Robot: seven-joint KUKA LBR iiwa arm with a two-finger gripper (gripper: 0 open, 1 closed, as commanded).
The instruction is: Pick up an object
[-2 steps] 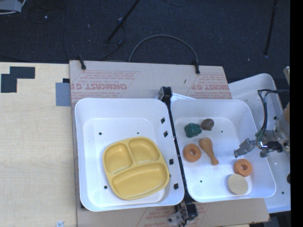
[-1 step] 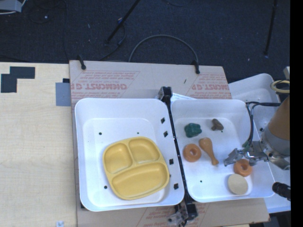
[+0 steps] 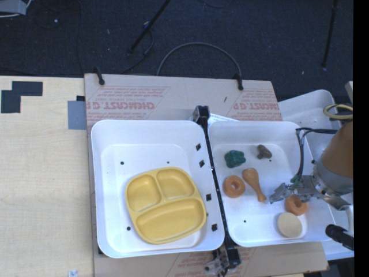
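The right bin [image 3: 253, 238] holds several toy foods. A green lump [image 3: 234, 158] and a small brown piece [image 3: 264, 151] lie towards the back. An orange doughnut [image 3: 234, 186] sits beside a tan drumstick [image 3: 253, 183] in the middle. A second orange doughnut [image 3: 296, 205] lies near the right wall, with a cream round piece [image 3: 289, 224] just in front of it. My gripper [image 3: 291, 194] is low in the bin, right over the back edge of the second doughnut and partly covering it. The grey arm [image 3: 337, 166] reaches in from the right.
The left bin [image 3: 109, 154] holds a yellow divided plate [image 3: 166, 205]. A black divider [image 3: 210, 183] runs between the two bins. Cables [image 3: 300, 149] hang beside the arm over the right bin's rim. Both bins stand on a cardboard sheet [image 3: 173, 100].
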